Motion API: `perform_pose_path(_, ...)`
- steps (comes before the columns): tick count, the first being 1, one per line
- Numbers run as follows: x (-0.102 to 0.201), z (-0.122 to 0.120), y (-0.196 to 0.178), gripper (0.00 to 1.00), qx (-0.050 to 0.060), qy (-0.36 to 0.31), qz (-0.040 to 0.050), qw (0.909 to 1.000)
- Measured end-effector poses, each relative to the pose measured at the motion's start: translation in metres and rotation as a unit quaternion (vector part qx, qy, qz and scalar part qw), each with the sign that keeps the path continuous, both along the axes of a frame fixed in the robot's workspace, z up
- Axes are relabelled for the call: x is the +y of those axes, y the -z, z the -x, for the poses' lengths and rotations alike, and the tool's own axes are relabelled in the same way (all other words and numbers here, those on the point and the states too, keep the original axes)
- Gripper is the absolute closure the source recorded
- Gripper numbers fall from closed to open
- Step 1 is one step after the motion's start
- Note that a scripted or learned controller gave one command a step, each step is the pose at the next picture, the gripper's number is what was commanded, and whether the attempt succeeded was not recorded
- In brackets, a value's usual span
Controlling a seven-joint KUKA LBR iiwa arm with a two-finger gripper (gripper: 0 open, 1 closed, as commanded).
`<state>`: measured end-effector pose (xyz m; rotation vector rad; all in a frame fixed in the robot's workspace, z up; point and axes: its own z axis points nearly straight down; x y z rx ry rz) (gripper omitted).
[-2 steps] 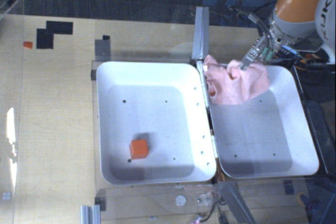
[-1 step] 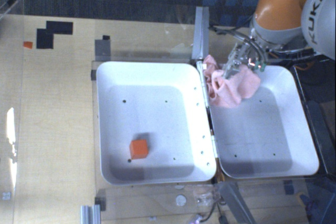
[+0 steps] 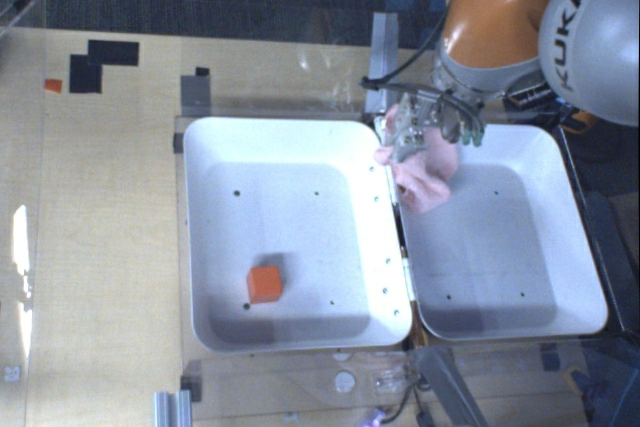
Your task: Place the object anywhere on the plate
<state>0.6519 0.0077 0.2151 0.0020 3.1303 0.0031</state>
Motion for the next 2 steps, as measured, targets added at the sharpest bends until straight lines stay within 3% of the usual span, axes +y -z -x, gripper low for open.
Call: perform_pose_path(2, 0.108, 0.019, -0.01, 1.0, 0.0, -0.002, -0.001, 1.0)
